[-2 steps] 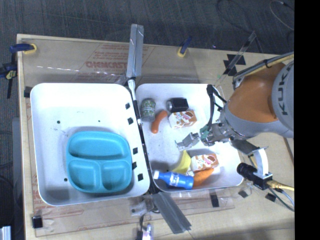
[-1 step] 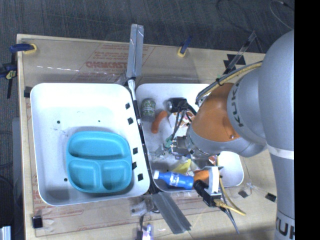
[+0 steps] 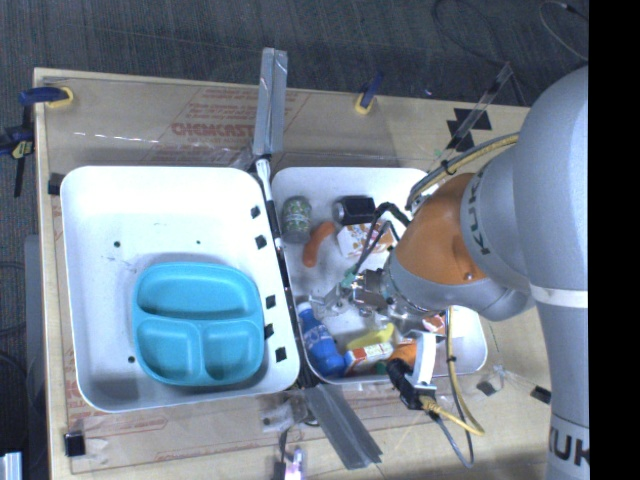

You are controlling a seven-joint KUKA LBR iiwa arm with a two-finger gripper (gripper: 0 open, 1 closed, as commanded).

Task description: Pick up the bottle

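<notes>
Arm [image 3: 520, 228] covers right bin [image 3: 330, 183]; pincer state cannot tell; bottle [image 3: 318, 340] tight against divider wall.

Grey arm [image 3: 560, 228] reached in from the right, bent downward at the orange-banded wrist [image 3: 440, 243]. Gripper [image 3: 352, 290] sat low beneath the wrist, its tip angled left.

bins [image 3: 160, 183]: 2; blue tray [image 3: 200, 323]: 1; carrot [image 3: 318, 243]: 1; arm [image 3: 520, 238]: 1

Smooth, glossy white plastic bins [image 3: 90, 268]; a matt blue plastic tray [image 3: 200, 323]; the table [image 3: 150, 118] looks like bare wood.
</notes>
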